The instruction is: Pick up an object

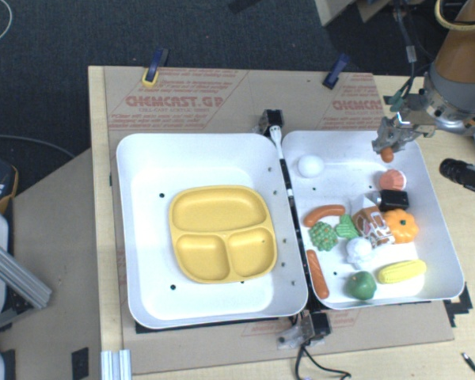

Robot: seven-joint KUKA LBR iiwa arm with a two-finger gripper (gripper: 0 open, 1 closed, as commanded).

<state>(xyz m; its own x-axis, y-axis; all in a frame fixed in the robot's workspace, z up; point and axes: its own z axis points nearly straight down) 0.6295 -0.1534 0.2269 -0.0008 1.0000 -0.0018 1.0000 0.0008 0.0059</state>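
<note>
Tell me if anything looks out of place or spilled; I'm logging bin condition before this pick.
Nothing looks spilled or damaged. The toy food lies jumbled in the right bin, and one sausage lies against its left wall. The yellow tray sits flat in the left bin.

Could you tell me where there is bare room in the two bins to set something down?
The left bin has bare floor all around the yellow tray. In the right bin, the far half around the white ball is open; its near half is crowded with toy food.
</note>
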